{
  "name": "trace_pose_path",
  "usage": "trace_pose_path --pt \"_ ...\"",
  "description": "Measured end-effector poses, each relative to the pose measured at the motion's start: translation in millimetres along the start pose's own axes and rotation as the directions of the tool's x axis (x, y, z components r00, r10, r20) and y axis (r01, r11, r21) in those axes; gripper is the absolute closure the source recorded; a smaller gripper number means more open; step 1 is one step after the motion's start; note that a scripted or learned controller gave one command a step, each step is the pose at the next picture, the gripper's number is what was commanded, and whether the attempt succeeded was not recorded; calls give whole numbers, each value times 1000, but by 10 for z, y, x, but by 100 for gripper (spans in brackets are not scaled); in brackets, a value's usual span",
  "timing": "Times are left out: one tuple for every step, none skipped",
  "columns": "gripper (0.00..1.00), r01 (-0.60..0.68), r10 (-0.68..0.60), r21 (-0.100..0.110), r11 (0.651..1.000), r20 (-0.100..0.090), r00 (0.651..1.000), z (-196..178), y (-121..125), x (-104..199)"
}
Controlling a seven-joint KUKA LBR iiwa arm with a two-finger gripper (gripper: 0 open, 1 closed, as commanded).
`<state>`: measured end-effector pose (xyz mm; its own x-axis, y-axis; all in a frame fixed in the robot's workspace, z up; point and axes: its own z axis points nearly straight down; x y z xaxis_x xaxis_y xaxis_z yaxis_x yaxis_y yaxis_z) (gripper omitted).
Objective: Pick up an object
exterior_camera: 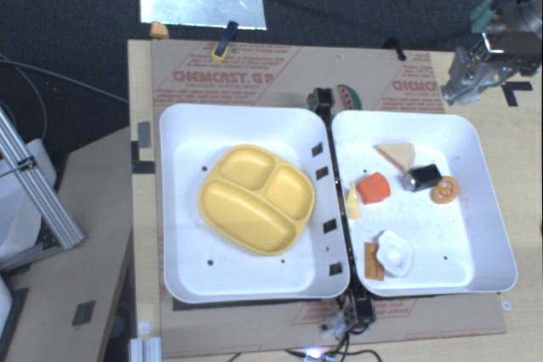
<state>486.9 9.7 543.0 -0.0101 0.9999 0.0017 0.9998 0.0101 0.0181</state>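
Red block (pixel 372 187) well apart from tool (pixel 465 86)

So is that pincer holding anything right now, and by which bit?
Nothing is seen in the pincer; it hangs beyond the right bin, apart from the toys inside.

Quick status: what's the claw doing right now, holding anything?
Claw: up beyond the far right corner of the right bin, nothing seen in it; open or shut cannot be told.
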Motion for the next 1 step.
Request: trace_pose_path --pt "100 -10 10 13 1000 3 1000 86 390 -97"
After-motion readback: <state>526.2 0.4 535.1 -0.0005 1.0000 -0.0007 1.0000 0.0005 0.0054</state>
